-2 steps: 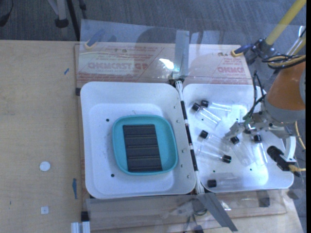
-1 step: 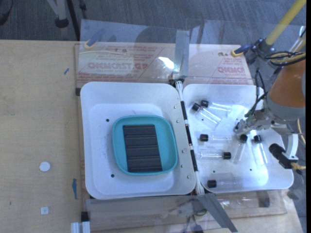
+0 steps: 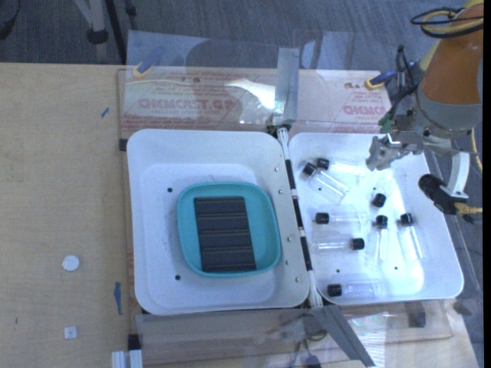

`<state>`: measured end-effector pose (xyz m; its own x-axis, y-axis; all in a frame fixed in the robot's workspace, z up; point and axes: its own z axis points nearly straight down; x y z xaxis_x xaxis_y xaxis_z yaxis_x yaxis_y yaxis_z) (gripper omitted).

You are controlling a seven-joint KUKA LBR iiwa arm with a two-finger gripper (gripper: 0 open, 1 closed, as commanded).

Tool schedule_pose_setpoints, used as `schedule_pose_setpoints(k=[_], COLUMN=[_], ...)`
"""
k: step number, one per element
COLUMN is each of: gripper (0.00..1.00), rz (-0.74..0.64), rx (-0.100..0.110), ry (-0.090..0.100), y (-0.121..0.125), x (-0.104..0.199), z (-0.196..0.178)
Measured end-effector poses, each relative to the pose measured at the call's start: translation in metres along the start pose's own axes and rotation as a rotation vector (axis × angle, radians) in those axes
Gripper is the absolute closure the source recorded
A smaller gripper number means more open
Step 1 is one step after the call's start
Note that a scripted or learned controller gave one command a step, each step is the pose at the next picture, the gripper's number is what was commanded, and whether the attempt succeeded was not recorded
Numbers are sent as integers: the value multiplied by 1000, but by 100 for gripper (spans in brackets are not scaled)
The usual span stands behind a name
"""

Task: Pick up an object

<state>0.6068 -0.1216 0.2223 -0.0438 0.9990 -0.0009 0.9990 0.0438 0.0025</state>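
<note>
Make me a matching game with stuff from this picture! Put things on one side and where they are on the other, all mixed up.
Things:
1. teal tray
2. clear vials with black caps
3. small white disc
4. gripper

Places:
A. on the bare wooden bench, left of both bins
B. in the left bin
C. over the far edge of the right bin
D. scattered on the floor of the right bin

Right pairs: 1-B, 2-D, 3-A, 4-C
</note>
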Motion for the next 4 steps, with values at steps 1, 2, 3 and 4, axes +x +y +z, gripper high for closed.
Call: schedule_pose_setpoints(k=[1, 2, 3, 4], gripper=[100, 100, 0, 0], rz=[-45, -52, -52, -105], rx=[-1, 3, 2, 0], ry=[-2, 1, 1, 0], y=[34, -70, -69, -76], x=[-13, -42, -42, -56], z=[-13, 73, 73, 127])
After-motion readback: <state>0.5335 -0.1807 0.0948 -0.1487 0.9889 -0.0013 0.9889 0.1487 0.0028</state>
